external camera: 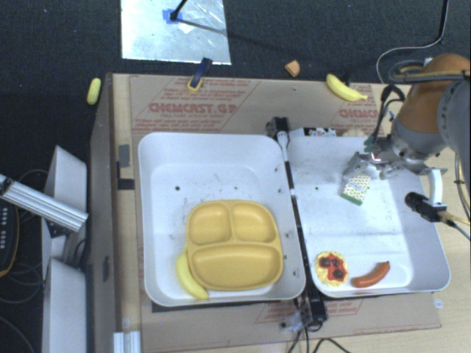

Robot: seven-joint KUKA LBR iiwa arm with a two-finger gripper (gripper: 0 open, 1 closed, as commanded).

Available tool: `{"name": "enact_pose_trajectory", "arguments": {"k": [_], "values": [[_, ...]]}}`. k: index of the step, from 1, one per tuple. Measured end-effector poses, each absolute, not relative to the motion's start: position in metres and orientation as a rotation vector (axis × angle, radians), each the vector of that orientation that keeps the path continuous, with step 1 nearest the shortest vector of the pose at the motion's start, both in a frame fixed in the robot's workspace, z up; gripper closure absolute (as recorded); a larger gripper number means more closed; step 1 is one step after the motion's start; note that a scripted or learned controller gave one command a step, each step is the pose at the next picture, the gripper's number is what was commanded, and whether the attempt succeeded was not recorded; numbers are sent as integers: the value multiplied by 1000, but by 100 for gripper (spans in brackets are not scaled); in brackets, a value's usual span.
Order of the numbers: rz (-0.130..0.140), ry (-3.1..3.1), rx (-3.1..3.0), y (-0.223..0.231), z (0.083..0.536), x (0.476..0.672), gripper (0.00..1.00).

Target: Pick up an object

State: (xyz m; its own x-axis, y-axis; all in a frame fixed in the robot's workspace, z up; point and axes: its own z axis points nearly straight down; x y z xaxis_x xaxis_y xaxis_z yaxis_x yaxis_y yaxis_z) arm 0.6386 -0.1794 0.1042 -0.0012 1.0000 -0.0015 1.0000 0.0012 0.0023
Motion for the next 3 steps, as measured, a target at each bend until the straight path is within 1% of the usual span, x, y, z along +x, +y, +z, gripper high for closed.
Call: {"name": "enact_pose_trajectory", "arguments": {"k": [1, 2, 3], "values": [[1, 2225, 2216, -160, 97, 628, 0], [6, 2224, 2211, -161, 110, 630, 100], [3, 2221, 2217, -165, 169, 597, 100]]}}
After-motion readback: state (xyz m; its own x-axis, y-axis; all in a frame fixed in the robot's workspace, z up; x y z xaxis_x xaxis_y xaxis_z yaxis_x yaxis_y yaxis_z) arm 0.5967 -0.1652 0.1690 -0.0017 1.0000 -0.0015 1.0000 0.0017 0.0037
